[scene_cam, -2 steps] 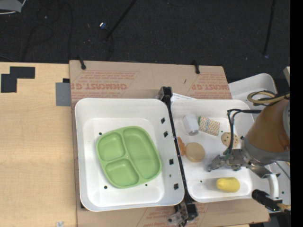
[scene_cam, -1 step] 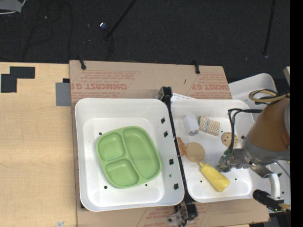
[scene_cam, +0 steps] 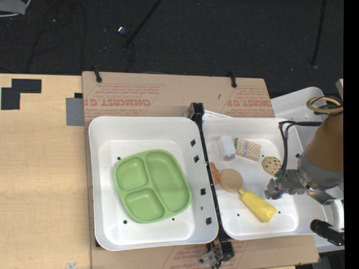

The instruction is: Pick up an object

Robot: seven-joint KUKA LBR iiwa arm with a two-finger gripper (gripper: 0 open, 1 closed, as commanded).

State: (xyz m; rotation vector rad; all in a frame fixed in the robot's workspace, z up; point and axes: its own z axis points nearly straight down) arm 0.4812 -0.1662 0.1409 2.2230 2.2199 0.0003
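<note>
Gripper (scene_cam: 276, 186) is hovering low over the right bin's (scene_cam: 291, 224) right side, just right of the yellow bottle (scene_cam: 258, 205); I cannot tell how its claw is set. Up-left of the bottle are lying a tan wooden spoon (scene_cam: 230, 179), a white cup (scene_cam: 226, 147), a patterned packet (scene_cam: 248, 148) and a spotted disc (scene_cam: 271, 164). A green divided plate (scene_cam: 151, 185) is sitting in the left bin (scene_cam: 106, 133).

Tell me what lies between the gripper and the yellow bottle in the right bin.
Nothing visible does. The gripper sits at the right bin's right side, and the yellow bottle lies just left and below it, with bare bin floor between them.
</note>
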